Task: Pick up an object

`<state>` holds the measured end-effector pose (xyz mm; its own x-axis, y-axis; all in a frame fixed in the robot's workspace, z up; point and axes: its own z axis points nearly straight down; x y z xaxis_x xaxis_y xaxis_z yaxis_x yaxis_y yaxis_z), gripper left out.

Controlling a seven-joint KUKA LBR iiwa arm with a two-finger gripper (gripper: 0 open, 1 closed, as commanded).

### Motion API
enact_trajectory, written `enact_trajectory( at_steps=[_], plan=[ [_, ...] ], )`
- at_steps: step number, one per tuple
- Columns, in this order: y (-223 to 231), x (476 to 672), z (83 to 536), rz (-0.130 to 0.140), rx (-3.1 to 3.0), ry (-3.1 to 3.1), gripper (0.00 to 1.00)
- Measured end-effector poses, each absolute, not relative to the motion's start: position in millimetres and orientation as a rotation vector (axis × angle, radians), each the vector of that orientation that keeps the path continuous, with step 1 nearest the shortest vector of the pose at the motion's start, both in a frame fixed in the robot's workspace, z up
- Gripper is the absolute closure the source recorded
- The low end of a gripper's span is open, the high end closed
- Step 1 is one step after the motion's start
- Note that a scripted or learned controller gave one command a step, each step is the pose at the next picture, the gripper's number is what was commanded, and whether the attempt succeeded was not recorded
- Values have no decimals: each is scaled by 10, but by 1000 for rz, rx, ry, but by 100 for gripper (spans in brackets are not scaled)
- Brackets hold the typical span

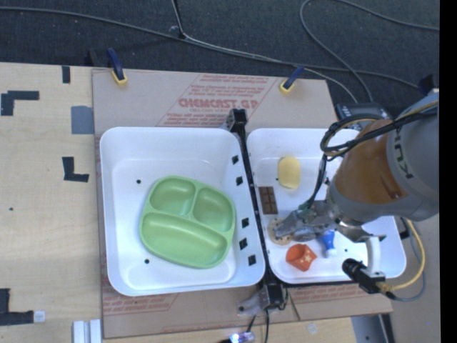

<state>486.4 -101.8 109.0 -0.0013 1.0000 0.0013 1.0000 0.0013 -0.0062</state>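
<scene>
Cardboard sheet [214, 95], blue clamps [116, 66], black cables [214, 45]

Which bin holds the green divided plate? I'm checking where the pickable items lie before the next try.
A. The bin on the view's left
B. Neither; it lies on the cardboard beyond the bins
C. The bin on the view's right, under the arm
A: the green divided plate lies flat in the left bin, while the right bin has the yellow object and the red object.
</scene>
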Motion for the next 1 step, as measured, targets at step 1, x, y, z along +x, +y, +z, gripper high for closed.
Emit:
enact_trajectory(
  at_steps=[1],
  plan=[
    [-1018, 4873, 1217, 3, -2216, -2221, 100]
  ],
)
